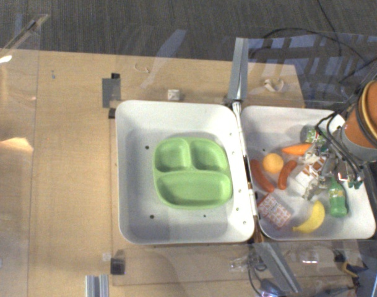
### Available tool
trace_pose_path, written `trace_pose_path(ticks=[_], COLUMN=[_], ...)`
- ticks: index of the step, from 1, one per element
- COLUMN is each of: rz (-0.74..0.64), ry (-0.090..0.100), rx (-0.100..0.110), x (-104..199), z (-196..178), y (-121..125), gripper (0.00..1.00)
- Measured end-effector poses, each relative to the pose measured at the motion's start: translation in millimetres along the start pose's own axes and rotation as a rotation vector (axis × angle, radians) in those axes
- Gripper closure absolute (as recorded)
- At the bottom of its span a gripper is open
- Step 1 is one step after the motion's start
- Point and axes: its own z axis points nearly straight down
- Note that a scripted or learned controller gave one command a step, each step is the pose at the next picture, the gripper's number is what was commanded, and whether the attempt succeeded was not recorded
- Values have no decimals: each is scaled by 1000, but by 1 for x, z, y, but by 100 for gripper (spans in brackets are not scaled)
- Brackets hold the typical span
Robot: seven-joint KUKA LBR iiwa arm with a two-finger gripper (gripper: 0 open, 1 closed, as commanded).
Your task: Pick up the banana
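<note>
The yellow banana lies near the front edge of the right bin, curved and resting flat. My gripper hangs low over the middle of that bin, a little behind the banana and apart from it. Cables and the wrist hide its tips. The arm's orange band shows at the right edge.
Around the gripper lie a green bottle, an orange ball, a carrot, two red sausages and a checkered packet. The left bin holds a green divided plate.
</note>
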Motion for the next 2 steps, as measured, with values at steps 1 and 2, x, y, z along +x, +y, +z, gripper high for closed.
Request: trace_pose_path(ticks=[1,2], rz=[59,343], ry=[-6,9], rx=[0,2], x=[2,48], z=[7,-135], y=[-1,-1], gripper=[0,0])
